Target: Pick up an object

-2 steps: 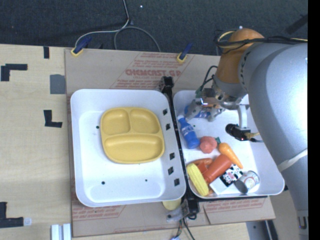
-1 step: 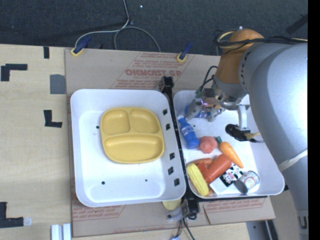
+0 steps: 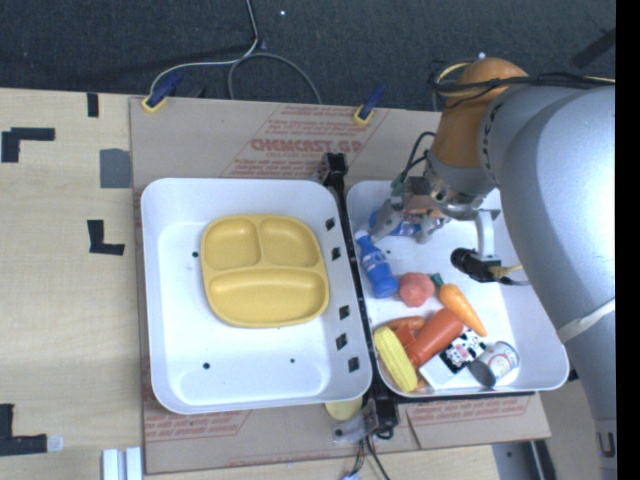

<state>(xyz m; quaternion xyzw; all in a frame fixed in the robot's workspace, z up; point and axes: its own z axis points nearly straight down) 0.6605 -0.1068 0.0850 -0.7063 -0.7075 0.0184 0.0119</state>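
- Camera view, two white bins side by side: left bin [image 3: 150, 268] and right bin [image 3: 525, 313].
- Left bin: we count one yellow divided plate [image 3: 265, 268] with three compartments, lying flat near the middle.
- Right bin: we count seven loose items, all in the near half.
- One blue bottle [image 3: 376, 268] lies along the left wall.
- One red round fruit [image 3: 416, 288] sits just right of the bottle, with one carrot [image 3: 462, 308] beside it.
- One orange-red pepper-like piece [image 3: 432, 336] touches one corn cob [image 3: 395, 358] at the near left.
- One black-and-white box [image 3: 458, 353] and one silver can [image 3: 497, 360] sit at the near right.
- The gripper [image 3: 418, 216] is over the far half of the right bin, above the bottle. We can't tell whether it is spread or pinched, and we see nothing held.
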